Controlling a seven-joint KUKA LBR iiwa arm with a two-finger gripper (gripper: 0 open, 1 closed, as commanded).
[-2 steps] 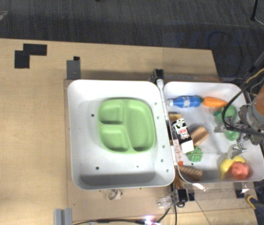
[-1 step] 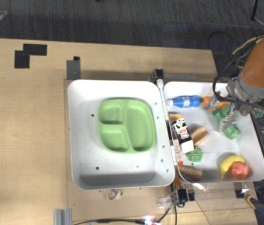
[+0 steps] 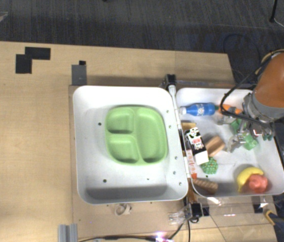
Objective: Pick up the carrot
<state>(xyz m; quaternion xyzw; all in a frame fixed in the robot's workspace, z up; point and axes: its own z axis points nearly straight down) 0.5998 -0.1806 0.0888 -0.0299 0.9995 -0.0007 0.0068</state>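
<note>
Orange-banded arm [image 3: 278, 84] hides the carrot [image 3: 232, 110] beside a blue bottle [image 3: 199, 109]; jaw state unclear.

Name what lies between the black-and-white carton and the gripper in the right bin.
In the camera view, a brown block lies between the carton and the gripper.

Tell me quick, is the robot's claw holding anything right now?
End effector: cannot be told; it hangs low in the right bin, with the carrot beside the arm.
</note>
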